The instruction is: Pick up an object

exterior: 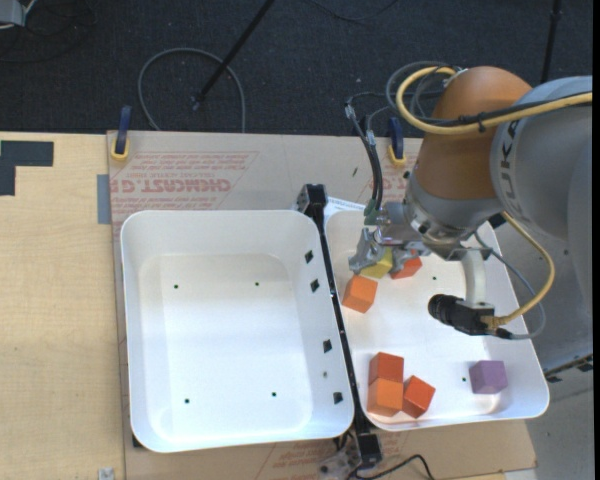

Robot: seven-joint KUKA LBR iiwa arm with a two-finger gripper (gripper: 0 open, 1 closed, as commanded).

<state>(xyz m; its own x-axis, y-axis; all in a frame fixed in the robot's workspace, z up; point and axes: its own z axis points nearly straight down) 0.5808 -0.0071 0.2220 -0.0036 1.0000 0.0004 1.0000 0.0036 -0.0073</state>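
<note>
Dark carpet strewn with cables is running along the top of the view; below it a tan bench (40, 298) is bearing two shallow white bins side by side, their inner rims meeting along a black strip with clips (325, 298); the left bin (140, 268) is offering wide open floor from wall to wall. In the right bin (525, 393) the grey arm with its orange band (470, 138) is reaching in from the right and hanging over the bin's upper end; the gripper (380, 253) is sitting low near the top rim, just right of the divider, and I cannot tell how far its fingers are parted or whether anything is between them. A small yellow piece (380, 267) and a red piece (408, 266) are lying right beneath it; an orange cube (360, 294) is resting just below, close to the divider wall. Three orange-red blocks (395, 383) are clustering near the bottom rim, touching one another; a purple cube (488, 376) is sitting apart by the right edge; bare white floor is lying between the groups.
</note>
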